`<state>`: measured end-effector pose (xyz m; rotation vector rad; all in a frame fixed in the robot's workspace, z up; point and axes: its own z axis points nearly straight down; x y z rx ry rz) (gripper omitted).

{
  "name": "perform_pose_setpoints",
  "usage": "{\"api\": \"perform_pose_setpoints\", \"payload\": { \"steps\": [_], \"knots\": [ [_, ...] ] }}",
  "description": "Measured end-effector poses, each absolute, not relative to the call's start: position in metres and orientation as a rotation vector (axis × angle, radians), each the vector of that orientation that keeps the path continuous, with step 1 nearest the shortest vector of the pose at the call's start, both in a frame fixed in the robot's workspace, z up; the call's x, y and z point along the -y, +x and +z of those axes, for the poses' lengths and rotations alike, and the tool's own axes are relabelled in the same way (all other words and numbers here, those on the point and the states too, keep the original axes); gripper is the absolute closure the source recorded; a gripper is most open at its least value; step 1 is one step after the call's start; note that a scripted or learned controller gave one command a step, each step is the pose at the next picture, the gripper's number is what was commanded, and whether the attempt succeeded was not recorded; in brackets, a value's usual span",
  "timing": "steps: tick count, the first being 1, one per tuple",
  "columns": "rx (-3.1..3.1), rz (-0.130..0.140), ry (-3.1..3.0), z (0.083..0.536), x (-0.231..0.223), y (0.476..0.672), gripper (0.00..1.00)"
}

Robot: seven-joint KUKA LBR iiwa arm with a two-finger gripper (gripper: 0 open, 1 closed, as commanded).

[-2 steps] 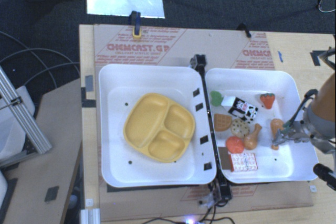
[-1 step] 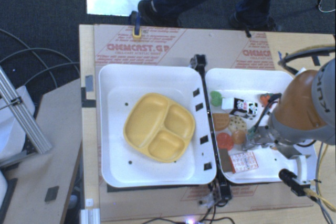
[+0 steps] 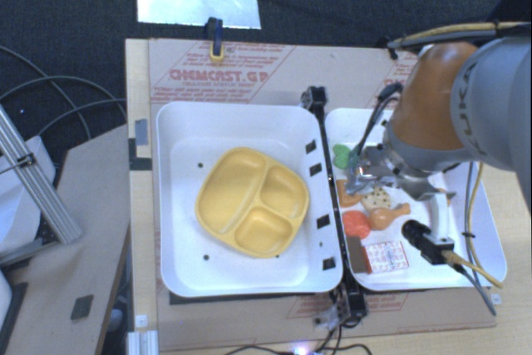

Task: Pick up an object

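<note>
**Arm:** Over the right bin (image 3: pixel 490 249) is where I hang, wrist bent down, my pincer (image 3: pixel 362 177) low above the toys at its left side, close to the divider between the two bins.

**Spotter:** Spread, or pinching something?

**Arm:** I cannot tell. The tip is a dark tangle from this angle and my own wrist covers much of it. I see nothing between my fingers, so I claim nothing.

**Spotter:** What lies nearest?

**Arm:** A green piece (image 3: pixel 342 154) just up and left of my tip, an orange piece (image 3: pixel 349 197) just below it, beside a spotted biscuit-like piece (image 3: pixel 379 198). Nearer the camera come a tan drumstick shape (image 3: pixel 388 217), a red piece (image 3: pixel 356 224) and a flat printed card (image 3: pixel 386 256).

**Spotter:** Which would you take?

**Arm:** The orange piece, I judge. It sits almost under me, slightly toward the bin's near edge, so a short drop with a small nudge that way should reach it. Its long axis seems to run roughly across the bin, though part is hidden by me.

**Spotter:** And the left bin (image 3: pixel 179 204)?

**Arm:** It has the yellow divided plate (image 3: pixel 252 202), well apart from me across the divider.
</note>
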<state>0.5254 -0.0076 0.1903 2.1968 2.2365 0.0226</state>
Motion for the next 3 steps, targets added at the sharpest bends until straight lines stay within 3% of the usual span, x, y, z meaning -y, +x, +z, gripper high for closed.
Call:
{"api": "perform_pose_setpoints", "payload": {
  "steps": [1,2,3],
  "knots": [
    [-2.223,-0.001,2.222,0.184,0.023,0.488,1.00],
    [-2.232,0.004,2.212,0.184,-0.023,0.490,1.00],
    [-2.229,0.006,2.211,0.195,-0.020,0.492,1.00]
  ]
}}
